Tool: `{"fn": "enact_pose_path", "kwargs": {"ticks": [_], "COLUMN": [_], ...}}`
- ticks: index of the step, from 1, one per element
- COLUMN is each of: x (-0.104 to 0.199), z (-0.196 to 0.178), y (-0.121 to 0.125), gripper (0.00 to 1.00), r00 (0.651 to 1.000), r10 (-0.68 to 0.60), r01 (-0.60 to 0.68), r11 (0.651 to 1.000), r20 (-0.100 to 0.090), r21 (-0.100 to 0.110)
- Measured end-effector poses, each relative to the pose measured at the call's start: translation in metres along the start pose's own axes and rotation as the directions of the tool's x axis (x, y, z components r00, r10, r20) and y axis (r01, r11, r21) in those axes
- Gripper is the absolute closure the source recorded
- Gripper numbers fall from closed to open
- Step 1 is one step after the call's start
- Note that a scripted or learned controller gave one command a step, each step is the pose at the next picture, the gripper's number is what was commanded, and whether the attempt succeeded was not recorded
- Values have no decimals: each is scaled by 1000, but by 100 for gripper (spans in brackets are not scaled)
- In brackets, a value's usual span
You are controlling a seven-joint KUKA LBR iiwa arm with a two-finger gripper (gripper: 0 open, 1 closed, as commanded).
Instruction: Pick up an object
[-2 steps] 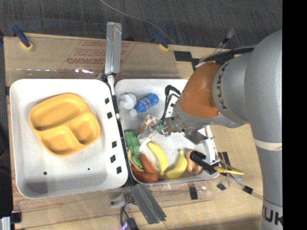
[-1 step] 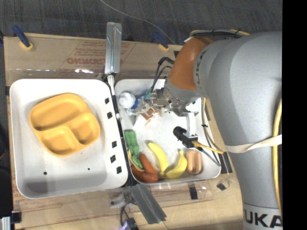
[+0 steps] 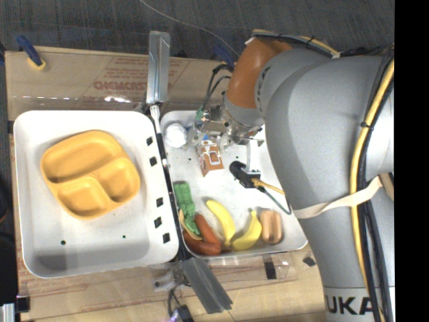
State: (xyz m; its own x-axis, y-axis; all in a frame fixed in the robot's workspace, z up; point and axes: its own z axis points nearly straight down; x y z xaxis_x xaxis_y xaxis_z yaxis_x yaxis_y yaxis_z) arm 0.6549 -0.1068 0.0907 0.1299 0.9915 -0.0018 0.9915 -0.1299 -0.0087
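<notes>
Your hand (image 3: 213,131) sits low over the far end of the right-hand bin (image 3: 224,190), at the tip of the grey arm (image 3: 322,133) that reaches in from the view's right, with the orange band (image 3: 249,66) just above the wrist. You cannot tell from this angle whether the hand is wide or narrow, and you see nothing clearly held in it. A small brown box (image 3: 211,158) with a pale patch on its face lies on the bin floor just beside the hand, on its near side; you cannot make out whether the two touch. A white round object (image 3: 175,135) rests in the far left corner of the same bin, near the hand. Along the near end you have a green item (image 3: 182,196) against the left wall, a red-orange sausage-shaped piece (image 3: 204,233) next to it, two yellow bananas (image 3: 221,219) (image 3: 249,232) lying close together, and a tan bun-like piece (image 3: 271,225) just beside the second banana. Look to the left-hand bin (image 3: 40,247) and you find one yellow divided tray (image 3: 90,173), tilted a little
</notes>
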Motion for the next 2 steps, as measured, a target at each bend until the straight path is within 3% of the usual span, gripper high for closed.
{"fn": "enact_pose_path", "kwargs": {"ticks": [1, 2], "x": [3, 108], "z": [-10, -105], "y": [0, -12], "gripper": [100, 100], "r00": [1000, 998], "r10": [-9, 67], "r01": [9, -67], "r11": [1000, 998], "r20": [-2, -6], "r21": [1, -13]}}
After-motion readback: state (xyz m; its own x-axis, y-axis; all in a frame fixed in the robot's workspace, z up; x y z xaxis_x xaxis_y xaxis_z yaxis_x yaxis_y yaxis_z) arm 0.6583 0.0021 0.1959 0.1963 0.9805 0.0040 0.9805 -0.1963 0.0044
